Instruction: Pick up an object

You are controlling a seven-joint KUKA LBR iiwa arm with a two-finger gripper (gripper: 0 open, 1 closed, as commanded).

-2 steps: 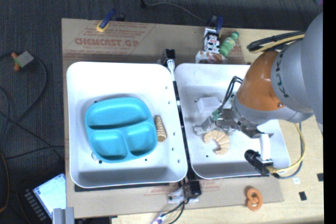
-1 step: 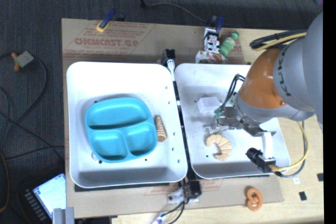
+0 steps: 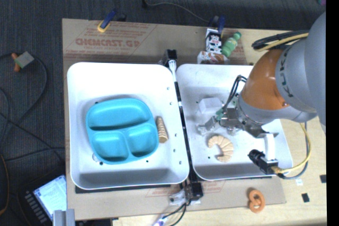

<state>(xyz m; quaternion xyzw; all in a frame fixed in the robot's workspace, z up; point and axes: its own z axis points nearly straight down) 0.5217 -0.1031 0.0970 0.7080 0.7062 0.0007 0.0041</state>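
Note:
In the right bin (image 3: pixel 275 164), a tan croissant (image 3: pixel 221 146) lies near the front, curled like a crescent. A pale, whitish object (image 3: pixel 210 105) rests further back in the same bin. My gripper (image 3: pixel 214 123) hangs low over the bin floor between these two, just above and left of the croissant and apart from it. The grey arm with its orange band (image 3: pixel 267 87) reaches in from the right and hides the bin's right half. In the left bin (image 3: pixel 79 77), a blue divided tray (image 3: pixel 122 129) sits beside a small brown ridged roll (image 3: pixel 161 129).
Behind the right bin stand a small printed box (image 3: pixel 213 42) and a green toy (image 3: pixel 229 45). An orange pretzel-shaped piece (image 3: pixel 256 200) lies on the bench in front. Blue clamps (image 3: pixel 107 19) hold the board's back edge. A cable (image 3: pixel 296 166) loops by the right bin's corner.

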